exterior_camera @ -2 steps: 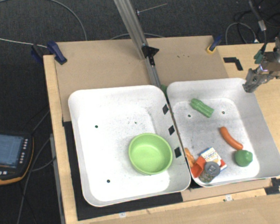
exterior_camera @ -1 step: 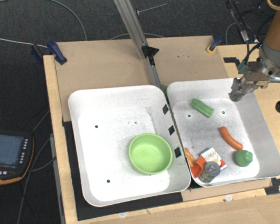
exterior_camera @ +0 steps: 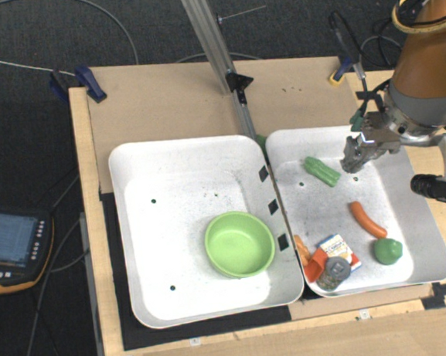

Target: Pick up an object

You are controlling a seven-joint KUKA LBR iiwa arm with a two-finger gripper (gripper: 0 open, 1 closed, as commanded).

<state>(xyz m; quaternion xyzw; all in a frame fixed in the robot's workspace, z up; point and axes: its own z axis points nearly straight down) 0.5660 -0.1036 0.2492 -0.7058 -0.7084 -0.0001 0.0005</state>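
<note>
Right bin (exterior_camera: 411,196) — gripper (exterior_camera: 353,160) beside green cucumber (exterior_camera: 321,170).

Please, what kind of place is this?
Probably a robot lab test bench: an arm over two white bins of toy items, clamps on the board, and a control pendant on dark carpet.
</note>
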